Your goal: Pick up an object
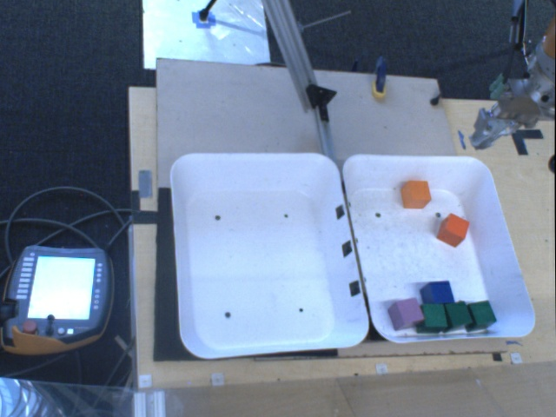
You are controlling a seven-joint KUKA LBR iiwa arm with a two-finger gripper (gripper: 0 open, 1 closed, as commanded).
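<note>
While the left bin (261,259) sits bare, the right bin (499,224) carries everything: orange cube (416,194) at twelve o'clock, red-orange cube (453,230) near centre, purple, blue and green blocks (441,309) at six. Gripper (488,131) waits at two o'clock outside; I cannot tell its jaws' state. Best aim for an isolated cube, descending straight.
</note>
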